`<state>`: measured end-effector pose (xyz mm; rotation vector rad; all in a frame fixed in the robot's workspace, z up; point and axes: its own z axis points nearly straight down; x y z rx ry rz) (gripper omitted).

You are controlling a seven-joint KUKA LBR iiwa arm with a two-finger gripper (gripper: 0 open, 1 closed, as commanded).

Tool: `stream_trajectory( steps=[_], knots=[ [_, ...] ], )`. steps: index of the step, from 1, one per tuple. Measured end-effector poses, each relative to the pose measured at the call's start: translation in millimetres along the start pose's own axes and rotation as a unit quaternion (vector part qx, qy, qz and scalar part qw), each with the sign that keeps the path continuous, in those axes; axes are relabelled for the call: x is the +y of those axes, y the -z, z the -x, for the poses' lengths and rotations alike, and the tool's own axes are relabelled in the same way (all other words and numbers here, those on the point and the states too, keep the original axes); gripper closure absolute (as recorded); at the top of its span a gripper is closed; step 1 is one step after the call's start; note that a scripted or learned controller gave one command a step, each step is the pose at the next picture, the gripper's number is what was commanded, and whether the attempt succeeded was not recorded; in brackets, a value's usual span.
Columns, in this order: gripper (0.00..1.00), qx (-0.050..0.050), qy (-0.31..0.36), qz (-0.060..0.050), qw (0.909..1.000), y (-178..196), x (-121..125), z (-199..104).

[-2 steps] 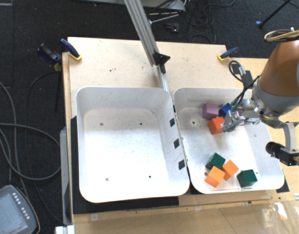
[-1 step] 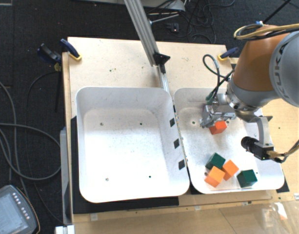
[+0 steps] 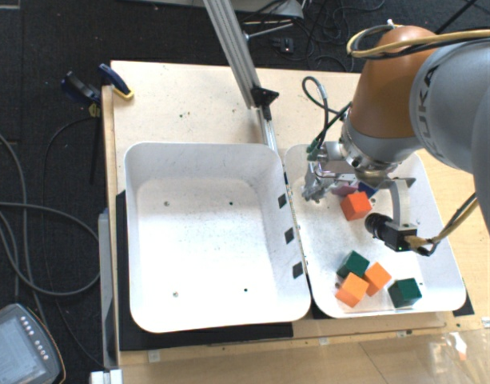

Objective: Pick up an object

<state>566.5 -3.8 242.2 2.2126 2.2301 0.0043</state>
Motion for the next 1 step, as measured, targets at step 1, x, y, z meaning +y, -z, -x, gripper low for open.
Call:
stream_trajectory(
  steps=[1],
  knots=[
    [1.0, 0.0, 0.001, 0.0, 1.0, 5.4, 6.6, -57.7]
  ],
)
